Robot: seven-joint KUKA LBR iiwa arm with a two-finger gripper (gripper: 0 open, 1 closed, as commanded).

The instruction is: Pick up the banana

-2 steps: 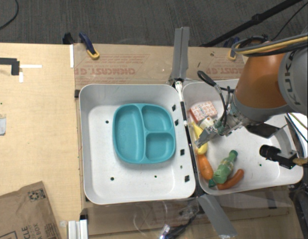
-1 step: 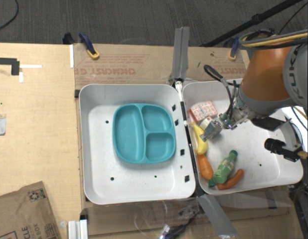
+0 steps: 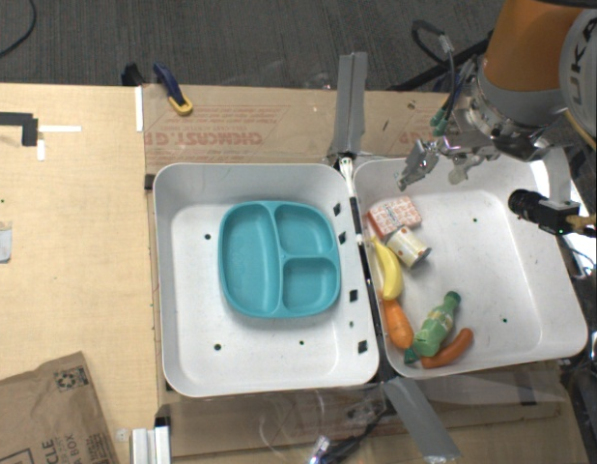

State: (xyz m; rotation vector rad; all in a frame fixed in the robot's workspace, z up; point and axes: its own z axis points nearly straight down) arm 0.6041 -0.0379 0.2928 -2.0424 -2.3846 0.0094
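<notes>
The banana [image 3: 387, 269] lies in the right-hand bin [image 3: 530, 288], hard against that bin's left wall, near the middle of the frame, its length running up and down the picture. The gripper [image 3: 419, 165] hangs toward the upper right of the frame, over the bin's upper left corner and well apart from the fruit, its fingers spread with nothing between them. The main risk, as I judge it, is crowding: a small can [image 3: 409, 247] touches or nearly touches the banana's upper right side, a pink-and-white box [image 3: 393, 217] sits just above that, and a carrot [image 3: 398, 324] lies at the banana's lower tip. A descent that drifts rightward could close on the can instead; one that drifts left could strike the bin wall or the divider between the bins. The curved, smooth skin may also slip out of a two-finger pinch if taken near an end. Further down the bin, a green bottle [image 3: 437, 324] and a sausage [image 3: 447, 350] lie clear of the approach. The left bin [image 3: 183, 288] holds a teal divided plate [image 3: 279, 259], out of the way.
</notes>
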